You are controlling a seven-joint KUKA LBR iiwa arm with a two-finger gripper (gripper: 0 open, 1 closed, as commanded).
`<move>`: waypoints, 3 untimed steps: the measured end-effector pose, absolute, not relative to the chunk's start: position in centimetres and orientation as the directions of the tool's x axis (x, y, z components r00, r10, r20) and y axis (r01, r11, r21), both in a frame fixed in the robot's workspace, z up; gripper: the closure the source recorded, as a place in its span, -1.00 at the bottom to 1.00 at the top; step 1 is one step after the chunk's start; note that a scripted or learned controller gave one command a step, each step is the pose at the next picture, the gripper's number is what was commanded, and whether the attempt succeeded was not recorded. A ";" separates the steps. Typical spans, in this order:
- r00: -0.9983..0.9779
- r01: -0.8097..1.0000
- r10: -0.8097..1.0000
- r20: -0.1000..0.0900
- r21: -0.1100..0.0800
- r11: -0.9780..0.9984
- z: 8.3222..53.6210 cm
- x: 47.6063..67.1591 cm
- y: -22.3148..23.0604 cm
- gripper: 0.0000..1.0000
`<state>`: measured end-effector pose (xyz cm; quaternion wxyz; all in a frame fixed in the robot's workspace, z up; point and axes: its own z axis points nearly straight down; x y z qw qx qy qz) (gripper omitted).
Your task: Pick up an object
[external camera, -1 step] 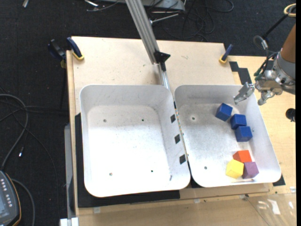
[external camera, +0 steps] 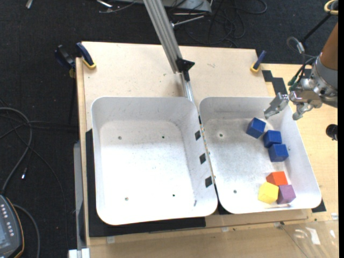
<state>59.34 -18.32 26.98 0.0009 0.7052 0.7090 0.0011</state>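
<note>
Yellow cube (external camera: 267,193), purple cube (external camera: 286,193) and orange cube (external camera: 277,178) cluster at the right bin's (external camera: 236,200) near corner. Gripper (external camera: 286,108) hangs at that bin's far right rim, fingers spread apart, nothing between them. Nearest target, by my reading: a blue cube (external camera: 256,127), down and left of the gripper, sitting turned on the bin floor. Two more blue cubes (external camera: 275,145) lie just beyond it, touching. Count: three blue, one orange, one yellow, one purple. Left bin (external camera: 102,144) sits beside.
</note>
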 end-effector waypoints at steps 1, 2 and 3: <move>-0.005 1.000 1.000 -0.001 0.005 0.005 31.9 56.8 -16.3 -1.00; 0.001 1.000 1.000 0.001 -0.005 -0.001 28.4 51.7 -14.5 -1.00; -0.003 1.000 1.000 -0.003 0.010 0.003 37.9 49.0 -13.8 -1.00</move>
